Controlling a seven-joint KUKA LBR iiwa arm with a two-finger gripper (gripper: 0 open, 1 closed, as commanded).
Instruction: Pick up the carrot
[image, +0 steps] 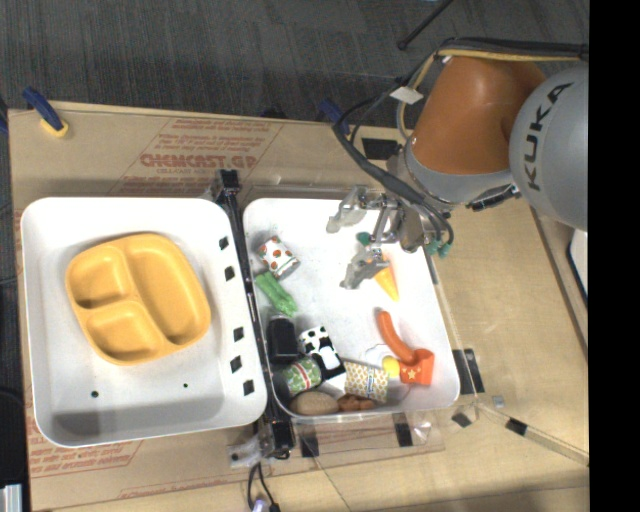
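Note:
The carrot (387, 283) is a short orange cone lying in the right bin (320, 215), near its right wall. My gripper (357, 243) hangs over the upper middle of that bin, just left of the carrot. Its two metal fingers (346, 211) stand apart, one toward the bin's back and one lower down with its tip beside the carrot's thick end. I see nothing between them. The grey arm with its orange band reaches in from the upper right.
A longer orange toy (397, 340) with a red block (420, 369) lies below the carrot. A small can (277, 257), a green piece (275, 294), a black item (282, 340), a cow figure (320, 345) and several packets crowd the bin's left and front. The left bin (50, 400) holds a yellow divided plate (135, 295).

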